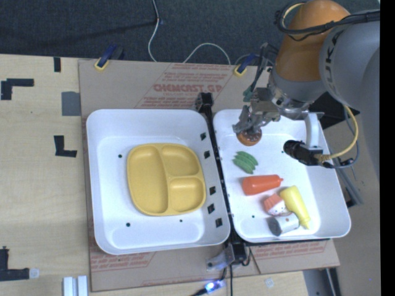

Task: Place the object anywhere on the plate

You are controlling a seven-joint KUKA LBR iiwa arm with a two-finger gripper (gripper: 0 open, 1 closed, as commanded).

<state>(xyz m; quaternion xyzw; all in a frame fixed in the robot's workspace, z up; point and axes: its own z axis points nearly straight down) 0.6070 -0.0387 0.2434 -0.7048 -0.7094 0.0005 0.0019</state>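
Grey arm's two-finger gripper low in the right white bin, finger state cannot tell, round orange-brown toy directly beneath, yellow three-compartment plastic plate in left bin, red "CHEMCAST" print on cardboard.

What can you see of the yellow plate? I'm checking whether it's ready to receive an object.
The yellow plate is a rounded-square tray, plastic by its look, moulded into three compartments: one long section on its left and two smaller ones on its right. It lies flat and slightly turned on the floor of the left white bin, roughly at its centre, apart from the bin's walls. Nothing rests on it.
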